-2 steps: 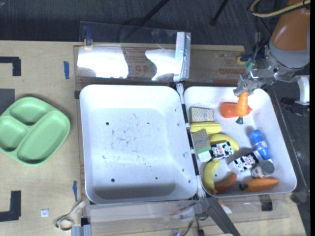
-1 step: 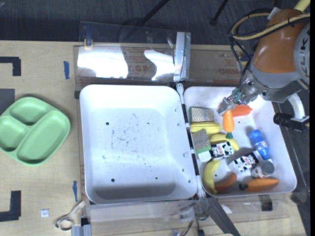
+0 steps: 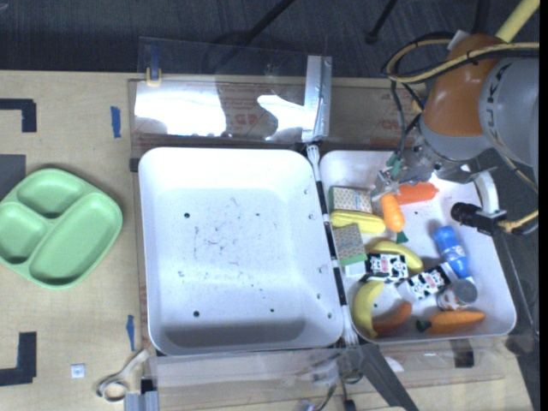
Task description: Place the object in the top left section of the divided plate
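Green and bare, the divided plate [image 3: 58,227] sits at the bench's left edge, well apart from my gripper [image 3: 396,176], which hangs over the right bin's [image 3: 501,291] far-left corner above a carrot [image 3: 391,212]; whether its fingers are spread or closed, I cannot tell. Bananas [image 3: 366,305], a blue bottle [image 3: 450,251] and other toys crowd that bin.

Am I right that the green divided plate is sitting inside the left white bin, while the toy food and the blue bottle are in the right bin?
Not quite. The camera view shows the green divided plate resting on the wooden bench, outside and to the left of the left white bin. The rest holds: the toy food, such as the orange carrot, and the blue bottle lie in the right bin.
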